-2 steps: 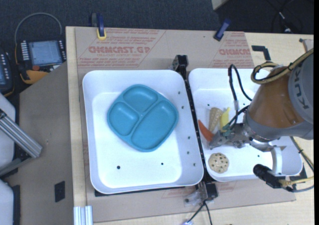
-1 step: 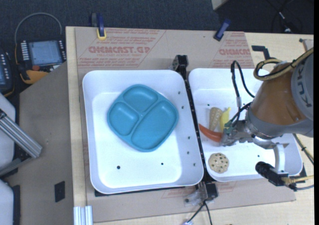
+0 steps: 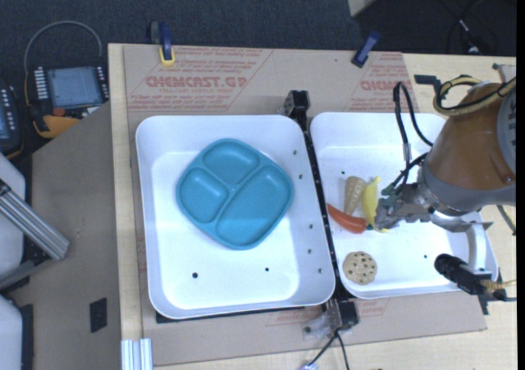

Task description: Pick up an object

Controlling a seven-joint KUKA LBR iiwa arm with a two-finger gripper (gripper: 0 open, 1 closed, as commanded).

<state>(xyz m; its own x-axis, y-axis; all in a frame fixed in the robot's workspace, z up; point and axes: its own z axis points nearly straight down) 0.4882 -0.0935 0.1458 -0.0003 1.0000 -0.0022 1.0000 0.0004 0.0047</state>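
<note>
The grey arm (image 3: 472, 159) reaches in from the right, its orange band just above the wrist, ending at the gripper (image 3: 385, 216), which points left and down, low at its tip.

Worktop (image 3: 246, 73) faced with brown cardboard printed in reddish lettering, held at the far edge by a yellow clamp (image 3: 167, 54) and a blue clamp (image 3: 364, 49). Directly on it, two shallow white bins side by side, left bin (image 3: 156, 196) and right bin (image 3: 410, 278), rims nearly touching. Between them, black brackets at the far end (image 3: 296, 102) and near end (image 3: 344, 312).
</note>
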